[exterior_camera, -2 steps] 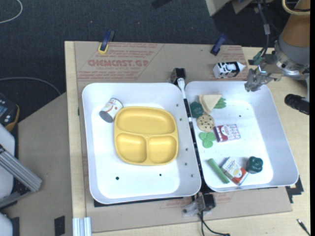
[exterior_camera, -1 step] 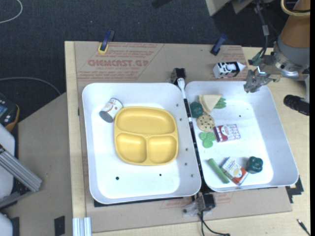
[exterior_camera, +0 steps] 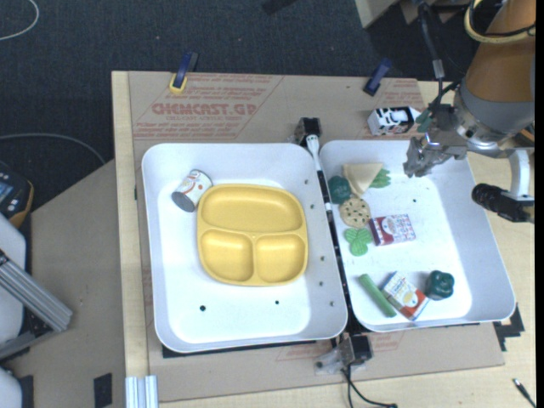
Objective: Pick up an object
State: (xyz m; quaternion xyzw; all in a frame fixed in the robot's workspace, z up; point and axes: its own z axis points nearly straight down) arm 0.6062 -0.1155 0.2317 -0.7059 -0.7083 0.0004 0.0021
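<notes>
Nearest the camera, in the right bin point(exterior_camera: 484, 253), a green stick point(exterior_camera: 375, 295) lies beside a small carton point(exterior_camera: 402, 292) and a dark green pepper point(exterior_camera: 439, 284). Further up sit a red-and-white box point(exterior_camera: 392, 229), a green leaf shape point(exterior_camera: 358, 241), a cookie point(exterior_camera: 354, 211), a teal lump point(exterior_camera: 339, 189) and a sandwich wedge point(exterior_camera: 364, 177). The left bin point(exterior_camera: 161, 253) holds a yellow divided plate point(exterior_camera: 252, 232), with a small can point(exterior_camera: 190, 189) on its side at the plate's upper left. Beyond, the gripper point(exterior_camera: 422, 155) hovers above the right bin's far edge with nothing in it; how wide it stands I cannot tell. A black-and-white toy point(exterior_camera: 393, 120) rests on the bench behind it.
</notes>
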